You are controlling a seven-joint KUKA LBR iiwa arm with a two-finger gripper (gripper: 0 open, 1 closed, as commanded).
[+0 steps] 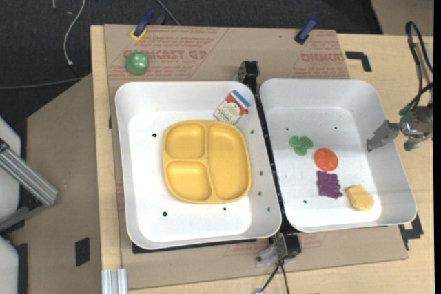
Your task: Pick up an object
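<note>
reaching in from the right, the end effector (396,133) is hanging at the right rim of the right bin (344,96), its finger spread impossible to tell from this angle, and nothing is showing in its grip. four small objects are lying loose on the floor of that bin: a green piece (300,144) toward the middle, an orange piece (326,160) just beside it, a purple grape-like cluster (329,185) just below the orange one, and a yellow chunk (360,197) nearest the front right corner. all four are sitting apart from the end effector. the left bin (138,148) is carrying a yellow divided plate (207,162) with three compartments, lying flat at its centre, and a small white carton (231,107) with red and blue markings is resting against the back wall near the bin's right corner. a green ball (137,63) is sitting outside the bins on the cardboard sheet (200,51) covering the table, near a blue and yellow clamp (142,25); a second blue clamp (306,29) is gripping the sheet's far edge.
</note>
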